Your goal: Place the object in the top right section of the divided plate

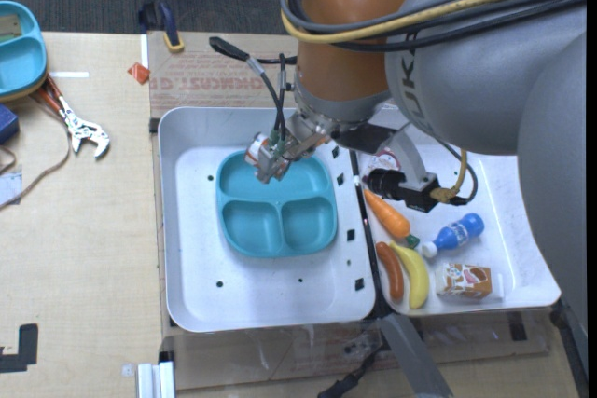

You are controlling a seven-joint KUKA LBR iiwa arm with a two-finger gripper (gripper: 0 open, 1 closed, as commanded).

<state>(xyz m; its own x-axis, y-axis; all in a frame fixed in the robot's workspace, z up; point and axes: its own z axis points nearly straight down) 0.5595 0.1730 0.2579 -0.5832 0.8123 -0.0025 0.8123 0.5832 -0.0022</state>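
Even overhead light is falling on my bench, bright but not harsh.

My orange band point(359, 9) is catching a soft sheen, the white bins point(187, 294) are glaring slightly, my arm point(522, 61) is looming blurred nearby, and faint shadows are pooling beneath the blue plate point(275, 210).

I see the table point(84, 247) carrying two white bins point(187, 294), a wrench point(84, 133) and a blue dish point(19, 47).
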